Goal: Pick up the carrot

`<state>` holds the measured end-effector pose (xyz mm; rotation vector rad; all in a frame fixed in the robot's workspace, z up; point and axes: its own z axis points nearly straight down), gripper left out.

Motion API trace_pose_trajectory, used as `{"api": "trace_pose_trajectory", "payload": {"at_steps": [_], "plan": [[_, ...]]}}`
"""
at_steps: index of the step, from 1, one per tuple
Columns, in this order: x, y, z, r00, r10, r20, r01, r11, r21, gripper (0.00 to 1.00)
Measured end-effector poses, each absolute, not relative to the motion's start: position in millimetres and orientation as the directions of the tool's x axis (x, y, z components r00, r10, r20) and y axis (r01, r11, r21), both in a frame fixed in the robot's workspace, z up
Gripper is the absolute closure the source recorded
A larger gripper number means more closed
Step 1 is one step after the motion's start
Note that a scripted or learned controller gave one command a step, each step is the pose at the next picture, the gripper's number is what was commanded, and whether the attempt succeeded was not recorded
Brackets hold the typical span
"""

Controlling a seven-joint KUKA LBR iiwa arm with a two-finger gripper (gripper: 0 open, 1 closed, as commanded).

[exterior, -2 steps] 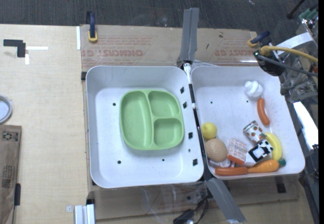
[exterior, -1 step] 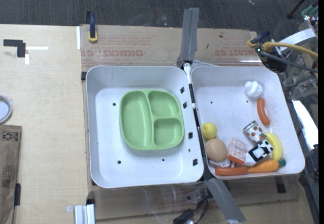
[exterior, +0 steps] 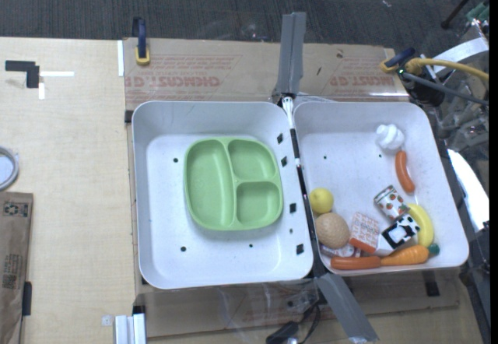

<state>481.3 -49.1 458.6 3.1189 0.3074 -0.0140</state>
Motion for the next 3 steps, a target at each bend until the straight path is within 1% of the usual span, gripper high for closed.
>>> {"api": "trace_pose_trajectory", "payload": {"at_steps": [1,2,3], "plan": [[478.4,-22,441,0.98,0.199,-0.004,0.199,-0.98,0.002,1.0],[478.5,34,442,0.98,0.201,-0.002,0.201,-0.98,0.003,1.0],[478.1,37,370,0.98,0.197,-0.004,0.197,-0.98,0.003,1.0]]}}
